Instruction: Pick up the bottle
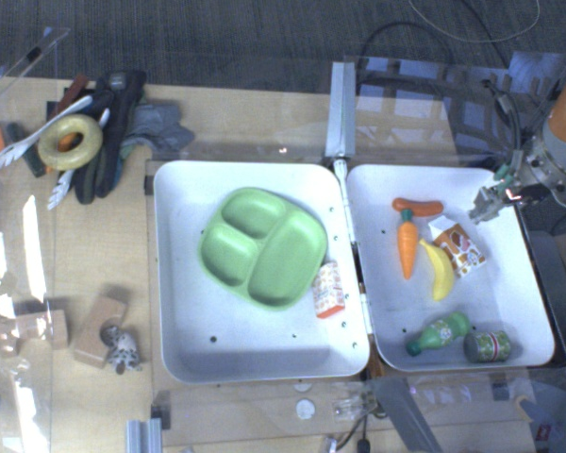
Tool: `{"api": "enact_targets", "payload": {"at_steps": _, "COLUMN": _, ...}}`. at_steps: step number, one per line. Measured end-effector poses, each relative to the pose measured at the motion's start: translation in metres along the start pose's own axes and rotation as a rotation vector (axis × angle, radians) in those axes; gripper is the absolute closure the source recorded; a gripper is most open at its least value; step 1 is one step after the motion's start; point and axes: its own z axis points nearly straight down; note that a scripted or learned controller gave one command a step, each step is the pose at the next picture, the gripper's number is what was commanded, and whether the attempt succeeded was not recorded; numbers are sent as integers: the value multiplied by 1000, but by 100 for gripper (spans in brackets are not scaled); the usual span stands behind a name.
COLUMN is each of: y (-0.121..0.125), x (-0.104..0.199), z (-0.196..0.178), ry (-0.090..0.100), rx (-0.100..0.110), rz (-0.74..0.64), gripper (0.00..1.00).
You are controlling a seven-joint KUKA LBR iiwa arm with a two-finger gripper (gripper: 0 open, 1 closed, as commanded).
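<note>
Two shallow white bins sit side by side on the desk [94, 281] in my overhead view. The left bin [179, 281] holds a green divided plate [262, 247] near its middle, with a small red-and-white packet [329, 289] lying just beside the plate at about four o'clock from it.

The right bin [519, 291] carries the thing I am after. The bottle [441, 333], green with a paler label, lies on its side near the bin's front edge, at roughly six o'clock from the bin's centre. A green can [489, 346] lies just beside it toward three o'clock. Farther back in the same bin are an orange carrot [407, 243], a red-orange sausage-shaped piece [418, 207] at its twelve o'clock, a yellow banana [439, 270], and a small printed carton [460, 247] touching the banana's upper end.

The gripper [488, 203] hangs over the back right part of the right bin, at about one o'clock from the bin's centre, well apart from the bottle. I cannot tell whether it is open or closed at this size; nothing is visibly held in it.

My judgement of progress: none of the pick is done. The bottle rests untouched in the bin. What is left is the whole job: bring the gripper toward six o'clock over the bottle, lower it, close on the body, and lift, while keeping clear of the neighbouring can.
</note>
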Motion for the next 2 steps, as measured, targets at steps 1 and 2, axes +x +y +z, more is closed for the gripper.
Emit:
{"api": "enact_targets", "payload": {"at_steps": 1, "y": 0, "x": 0, "z": 0, "ry": 1, "rx": 1, "rz": 0, "gripper": 0}}
{"api": "enact_targets", "payload": {"at_steps": 2, "y": -51, "x": 6, "z": 160, "ry": 7, "rx": 8, "rz": -95, "gripper": 0}}
